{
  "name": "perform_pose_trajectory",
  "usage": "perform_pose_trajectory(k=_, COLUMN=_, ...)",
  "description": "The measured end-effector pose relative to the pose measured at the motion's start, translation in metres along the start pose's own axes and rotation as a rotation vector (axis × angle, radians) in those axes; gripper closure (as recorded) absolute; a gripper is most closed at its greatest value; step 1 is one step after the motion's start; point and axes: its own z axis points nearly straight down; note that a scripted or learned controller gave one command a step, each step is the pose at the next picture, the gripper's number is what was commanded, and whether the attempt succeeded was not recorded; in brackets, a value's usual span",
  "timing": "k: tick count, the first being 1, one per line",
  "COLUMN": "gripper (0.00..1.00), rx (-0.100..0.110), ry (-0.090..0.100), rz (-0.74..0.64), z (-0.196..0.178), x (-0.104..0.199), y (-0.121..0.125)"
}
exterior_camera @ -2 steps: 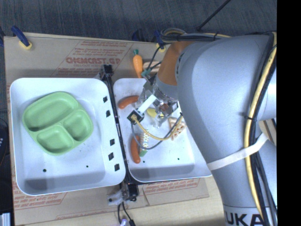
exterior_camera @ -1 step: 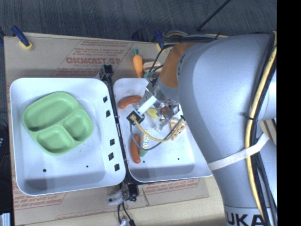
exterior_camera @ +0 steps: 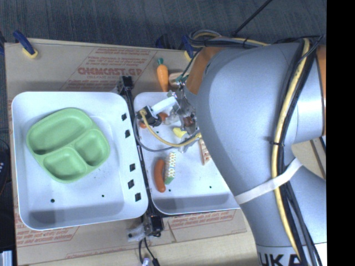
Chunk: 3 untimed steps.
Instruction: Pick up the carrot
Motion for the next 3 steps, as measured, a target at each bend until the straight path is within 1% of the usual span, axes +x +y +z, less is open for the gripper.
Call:
perform_pose_trajectory(k=1, gripper=0.0, rx=-0.001, ry=0.002, rz=0.0, z=-0.101, x=0.029, y=-0.048)
perform_pose_trajectory(k=2, gripper=0.0, rx=-0.001, ry=-0.001, rz=-0.011, z=-0.099, x=0.018, y=-0.067)
perform_pose_trajectory(k=3, gripper=0.0, rx=-0.002, ry=-0.002, rz=-0.023, z=-0.099, x=-0.018, y=-0.1)
